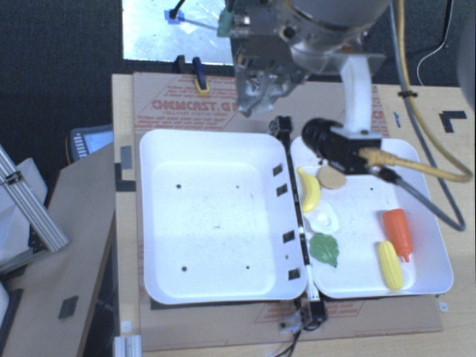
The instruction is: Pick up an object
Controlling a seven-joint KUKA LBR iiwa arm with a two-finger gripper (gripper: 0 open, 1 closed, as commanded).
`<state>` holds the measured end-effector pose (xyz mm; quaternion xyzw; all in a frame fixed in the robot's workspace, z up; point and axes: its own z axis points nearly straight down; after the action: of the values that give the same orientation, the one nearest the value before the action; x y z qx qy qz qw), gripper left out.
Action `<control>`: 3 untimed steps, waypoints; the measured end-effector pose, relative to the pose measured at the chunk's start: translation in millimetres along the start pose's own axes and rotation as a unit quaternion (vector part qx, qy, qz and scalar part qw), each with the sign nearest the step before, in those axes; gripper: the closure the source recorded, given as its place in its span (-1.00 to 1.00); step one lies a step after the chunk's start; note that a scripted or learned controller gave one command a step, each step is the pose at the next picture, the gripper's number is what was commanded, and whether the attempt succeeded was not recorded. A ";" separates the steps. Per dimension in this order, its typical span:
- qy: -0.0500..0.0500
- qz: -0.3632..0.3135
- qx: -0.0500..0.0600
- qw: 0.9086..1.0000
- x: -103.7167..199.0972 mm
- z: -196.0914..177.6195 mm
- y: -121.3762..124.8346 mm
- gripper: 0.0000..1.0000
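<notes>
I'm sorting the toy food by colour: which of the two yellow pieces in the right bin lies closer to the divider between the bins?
The banana, curved, beside the divider; the corn cob lies further right, below the carrot.

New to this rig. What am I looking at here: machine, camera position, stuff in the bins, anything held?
One fixed camera looks down at a slant on a bench with two shallow white bins. The grey arm reaches in from the right; its gripper hangs above the bench behind the bins, with nothing seen between its fingers. The left bin has bare floor. The right bin holds a banana, a tan round piece, a fried egg, a green leafy piece, a carrot and a corn cob.
</notes>
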<state>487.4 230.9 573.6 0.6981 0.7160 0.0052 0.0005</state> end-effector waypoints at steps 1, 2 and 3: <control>0.000 -0.001 0.000 1.000 0.0 -0.1 0.0 -1.00; 0.001 -0.002 -0.001 1.000 0.0 -11.0 0.4 1.00; 0.001 -0.003 -0.001 1.000 0.0 -11.2 0.3 -1.00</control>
<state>487.6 230.8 584.9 0.6959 0.7181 0.0063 0.0007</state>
